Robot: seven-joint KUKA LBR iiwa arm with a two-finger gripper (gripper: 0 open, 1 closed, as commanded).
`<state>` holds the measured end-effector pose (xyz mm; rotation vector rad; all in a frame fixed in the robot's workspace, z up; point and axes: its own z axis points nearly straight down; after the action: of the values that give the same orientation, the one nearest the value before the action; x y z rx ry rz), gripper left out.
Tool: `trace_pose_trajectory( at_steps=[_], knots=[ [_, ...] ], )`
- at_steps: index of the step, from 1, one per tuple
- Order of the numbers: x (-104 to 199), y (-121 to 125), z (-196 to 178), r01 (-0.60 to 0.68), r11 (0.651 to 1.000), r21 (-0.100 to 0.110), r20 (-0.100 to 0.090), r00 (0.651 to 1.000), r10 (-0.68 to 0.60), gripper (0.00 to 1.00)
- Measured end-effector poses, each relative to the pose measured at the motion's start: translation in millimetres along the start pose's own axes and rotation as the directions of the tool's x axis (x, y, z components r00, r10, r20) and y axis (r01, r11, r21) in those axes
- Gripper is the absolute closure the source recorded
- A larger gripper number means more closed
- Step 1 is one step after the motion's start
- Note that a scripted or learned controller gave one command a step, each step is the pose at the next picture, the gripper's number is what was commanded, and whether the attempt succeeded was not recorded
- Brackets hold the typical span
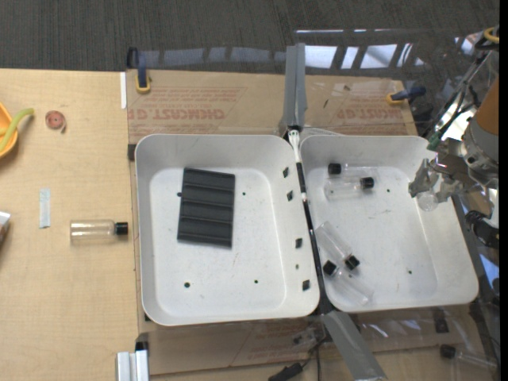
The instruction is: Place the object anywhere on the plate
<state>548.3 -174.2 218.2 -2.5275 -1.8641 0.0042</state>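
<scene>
At the far left edge a yellow-orange object point(6, 133) is cut off by the frame, so what it is cannot be told. Near it lie a small reddish disc point(54, 119), a pale strip point(44, 209), and a clear vial with a black cap point(98, 229) lying on its side on the bench point(71, 292), just outside the left bin point(147, 236).

In the left bin a dark ribbed rectangular plate point(206, 207) lies flat, left of centre, with white floor showing all round it.

In the right bin point(444, 284) several clear vials are hard to pick out against the white. Two black caps mark an upper pair point(349, 177) near the back wall, and two more caps mark a lower pair point(341, 259) near the left wall. Their transparent bodies blur into one another, so the exact count is uncertain.

At the right, the gripper point(429, 185) hangs over the right bin's right rim. A faint clear shape point(429, 199) sits at its tip, perhaps a vial, but it is too blurred to confirm, and I cannot tell how the gripper is set. The arm point(484, 133) above is cut off by the frame.
</scene>
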Motion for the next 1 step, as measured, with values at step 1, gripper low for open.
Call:
trace_pose_trajectory(
  at_steps=[1],
  knots=[
    [38.5,-87.5,108.7,-0.171,0.985,0.004,0.0,0.985,0.171,1.0]
  ],
)
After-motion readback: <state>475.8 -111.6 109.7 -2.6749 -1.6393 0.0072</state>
